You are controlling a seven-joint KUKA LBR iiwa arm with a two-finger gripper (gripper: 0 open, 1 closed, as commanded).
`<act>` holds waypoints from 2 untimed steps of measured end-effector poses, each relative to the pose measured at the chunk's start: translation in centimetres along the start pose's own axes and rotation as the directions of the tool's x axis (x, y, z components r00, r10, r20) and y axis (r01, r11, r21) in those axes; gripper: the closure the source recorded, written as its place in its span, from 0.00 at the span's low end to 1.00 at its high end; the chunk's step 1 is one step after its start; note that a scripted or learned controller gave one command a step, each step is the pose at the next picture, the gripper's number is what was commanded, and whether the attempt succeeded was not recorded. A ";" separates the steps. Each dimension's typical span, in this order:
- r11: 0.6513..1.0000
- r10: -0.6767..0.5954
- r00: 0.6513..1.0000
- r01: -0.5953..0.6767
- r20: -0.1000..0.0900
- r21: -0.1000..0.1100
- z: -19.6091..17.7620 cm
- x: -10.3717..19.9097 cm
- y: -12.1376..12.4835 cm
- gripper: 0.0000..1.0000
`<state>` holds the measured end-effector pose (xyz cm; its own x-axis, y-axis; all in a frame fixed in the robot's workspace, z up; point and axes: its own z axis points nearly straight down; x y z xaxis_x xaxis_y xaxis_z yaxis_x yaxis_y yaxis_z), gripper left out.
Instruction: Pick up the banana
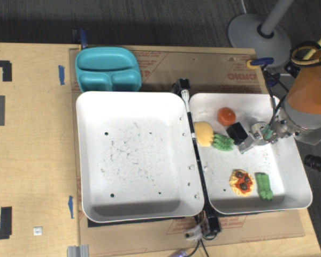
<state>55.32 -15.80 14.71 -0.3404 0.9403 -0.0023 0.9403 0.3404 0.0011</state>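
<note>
yellow banana [204,133] lies ungrasped at the right bin's [289,199] left edge; gripper [242,134] hovers nearby, finger state unclear; pickup remains.

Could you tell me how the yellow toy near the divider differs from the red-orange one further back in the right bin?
The yellow toy is pale yellow, while the red-orange toy is red-orange. The yellow toy is larger and taller than it is wide; the red-orange toy is smaller and rounder. The yellow toy touches a green piece; the red-orange toy sits just behind the black gripper. Both lie in the right bin.
</note>
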 end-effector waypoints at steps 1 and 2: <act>0.998 0.057 0.998 -0.057 -0.004 0.001 6.2 7.4 -2.7 0.00; 0.984 0.180 0.984 -0.180 -0.002 0.000 -3.8 9.2 10.5 0.00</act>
<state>62.06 -3.59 18.53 -0.1656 0.9862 -0.0002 0.9862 0.1656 0.0018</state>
